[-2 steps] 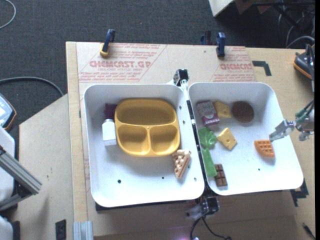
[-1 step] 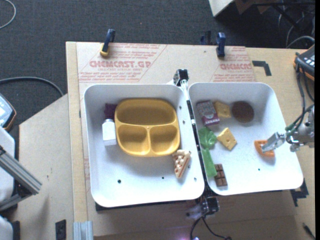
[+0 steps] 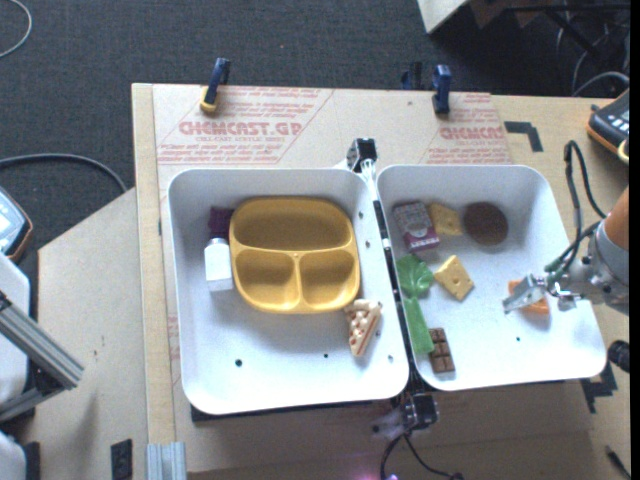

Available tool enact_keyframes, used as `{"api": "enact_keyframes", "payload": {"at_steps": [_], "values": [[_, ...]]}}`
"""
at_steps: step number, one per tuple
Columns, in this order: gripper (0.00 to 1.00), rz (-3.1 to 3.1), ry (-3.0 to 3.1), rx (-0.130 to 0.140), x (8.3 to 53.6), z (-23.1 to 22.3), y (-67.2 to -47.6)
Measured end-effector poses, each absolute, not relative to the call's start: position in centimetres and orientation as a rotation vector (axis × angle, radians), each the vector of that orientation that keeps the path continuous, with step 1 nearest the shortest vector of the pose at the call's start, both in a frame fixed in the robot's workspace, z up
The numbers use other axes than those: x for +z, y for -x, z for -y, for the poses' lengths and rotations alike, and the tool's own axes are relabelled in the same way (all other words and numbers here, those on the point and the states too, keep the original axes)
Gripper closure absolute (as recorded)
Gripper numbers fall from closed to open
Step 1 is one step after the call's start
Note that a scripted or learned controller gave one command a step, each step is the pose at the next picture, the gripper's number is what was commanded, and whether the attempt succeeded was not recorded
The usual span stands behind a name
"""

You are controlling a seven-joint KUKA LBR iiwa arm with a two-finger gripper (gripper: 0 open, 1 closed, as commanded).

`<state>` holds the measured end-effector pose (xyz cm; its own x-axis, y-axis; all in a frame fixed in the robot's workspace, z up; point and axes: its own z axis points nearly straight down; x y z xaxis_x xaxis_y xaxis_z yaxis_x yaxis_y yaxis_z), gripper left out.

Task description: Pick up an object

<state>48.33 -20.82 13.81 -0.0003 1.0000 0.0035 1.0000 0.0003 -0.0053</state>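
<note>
Honestly, I couldn't tell whether the hand [image 3: 527,295] was gripping the small orange piece [image 3: 538,306] touching its tips. From my seat, a shallow pinch risked dropping it toward the cheese wedge [image 3: 455,277] beyond.

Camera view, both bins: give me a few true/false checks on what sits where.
1. The yellow divided tray lies in the left bin. True.
2. The brown round cookie is in the left bin. False: it is in the right bin, near the far corner.
3. The gripper is over the right bin, beside a small orange piece. True.
4. The white bottle lies inside the tray. False: it lies beside the tray's left edge.
</note>
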Motion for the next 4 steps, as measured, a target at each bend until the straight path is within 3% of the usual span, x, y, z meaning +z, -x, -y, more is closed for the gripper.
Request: {"api": "enact_keyframes", "payload": {"at_steps": [1,2,4], "values": [[0.00,2.216,2.218,0.002,8.5,20.7,-48.2],[1.00,2.221,2.224,-0.001,9.8,20.8,-48.4],[1.00,2.230,2.227,-0.005,21.7,22.0,-48.7]]}}
